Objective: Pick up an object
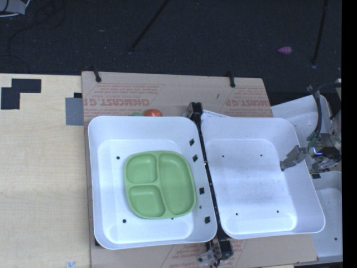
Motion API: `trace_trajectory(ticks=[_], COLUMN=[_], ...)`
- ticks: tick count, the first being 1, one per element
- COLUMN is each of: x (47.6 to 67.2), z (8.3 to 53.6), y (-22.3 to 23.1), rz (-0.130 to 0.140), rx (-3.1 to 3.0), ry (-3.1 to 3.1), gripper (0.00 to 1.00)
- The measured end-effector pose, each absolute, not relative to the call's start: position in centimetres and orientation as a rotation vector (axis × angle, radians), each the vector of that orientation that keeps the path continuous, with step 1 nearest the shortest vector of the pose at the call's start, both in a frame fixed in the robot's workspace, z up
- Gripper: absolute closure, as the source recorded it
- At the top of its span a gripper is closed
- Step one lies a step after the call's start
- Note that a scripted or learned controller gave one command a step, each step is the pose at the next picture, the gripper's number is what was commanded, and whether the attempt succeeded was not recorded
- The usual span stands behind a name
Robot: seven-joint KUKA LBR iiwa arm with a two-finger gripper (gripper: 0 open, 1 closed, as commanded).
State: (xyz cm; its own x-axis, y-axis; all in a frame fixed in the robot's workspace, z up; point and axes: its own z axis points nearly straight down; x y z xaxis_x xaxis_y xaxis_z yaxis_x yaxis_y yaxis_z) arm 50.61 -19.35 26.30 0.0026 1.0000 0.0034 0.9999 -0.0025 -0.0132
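Note:
A light green divided plate [159, 183] with three compartments lies flat in the left bin [106, 138]. My gripper [294, 157] hangs at the right rim of the right bin [251, 161], far from the plate, with nothing seen in it. Only a grey part of it reaches over the bin's edge; the rest of the arm [325, 149] sits at the view's right border.
A small red-orange object [152, 113] and a bit of green [135, 114] lie behind the left bin's far rim on the brown board [167, 96]. A black divider [203, 172] runs between the bins. Pale wooden bench [39, 177] spreads to the left.

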Motion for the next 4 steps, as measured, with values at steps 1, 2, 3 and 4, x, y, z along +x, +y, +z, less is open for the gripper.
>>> trace_trajectory(ticks=[1,2,3,4], x=[50.8,50.6,50.2,50.1], z=[26.8,20.6,14.2,8.9], y=[-19.3,-18.6,-18.4,-18.3], rz=[0.002,0.006,0.006,0.004], rx=[-2.219,-2.215,-2.216,-2.217], ry=[-2.219,-2.216,-2.215,-2.216], gripper=[0.00,0.00,0.00,0.00])
